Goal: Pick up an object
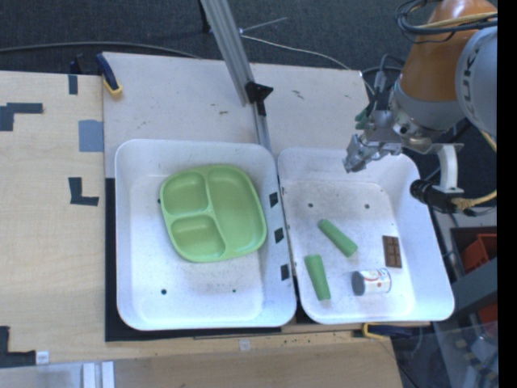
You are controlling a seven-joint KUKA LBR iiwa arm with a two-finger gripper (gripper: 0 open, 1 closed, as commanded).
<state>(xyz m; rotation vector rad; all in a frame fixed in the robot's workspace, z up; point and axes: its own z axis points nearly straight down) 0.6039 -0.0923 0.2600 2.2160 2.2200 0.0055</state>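
I saw the gripper [356, 162] poised over the far edge of the right bin [420, 297]; whether it was apart or together I couldn't tell. Two green cylinders [337, 238] [317, 277], a small can [371, 281] and a brown block [392, 251], possibly chocolate, lay there untouched.

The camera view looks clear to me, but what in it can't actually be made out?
- Gripper: small and dark over the right bin's far rim; its tips blur together.
- Brown block: too small to read any marking.
- Small can: label too blurred to read.
- Arm: cut off by the camera view's top and right edges.
- Left bin's floor under the green tray: hidden by the tray.
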